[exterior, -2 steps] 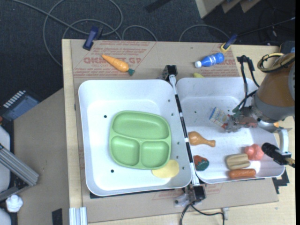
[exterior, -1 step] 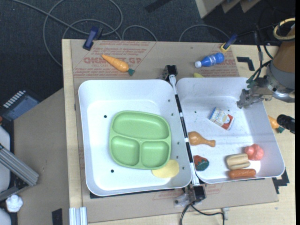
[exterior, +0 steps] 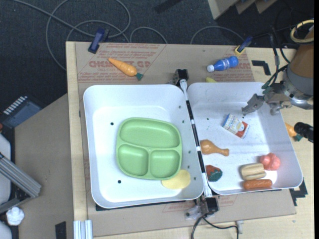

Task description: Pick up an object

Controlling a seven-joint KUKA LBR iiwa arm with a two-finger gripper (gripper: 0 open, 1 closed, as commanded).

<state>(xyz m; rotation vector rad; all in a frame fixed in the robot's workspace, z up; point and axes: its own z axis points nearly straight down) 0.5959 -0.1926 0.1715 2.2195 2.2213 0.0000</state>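
Camera view: left bin (exterior: pixel 99 108) holds a green divided tray (exterior: pixel 148 148) and a yellow piece (exterior: pixel 176 180) at its near edge. Right bin (exterior: pixel 279 148) holds a small carton (exterior: pixel 235 125) centrally, a drumstick (exterior: pixel 213 148) by its left wall, and more toy food along its near edge — gripper (exterior: pixel 262 102) at the far right corner, fingers apart, holding nothing.

1. Grey robot arm (exterior: pixel 304 78) cut off at the right edge.
2. Small orange toy (exterior: pixel 290 130) partly hidden behind the right white bin's rim (exterior: pixel 286 128).
3. Print on the small white carton (exterior: pixel 235 125) too small to read.
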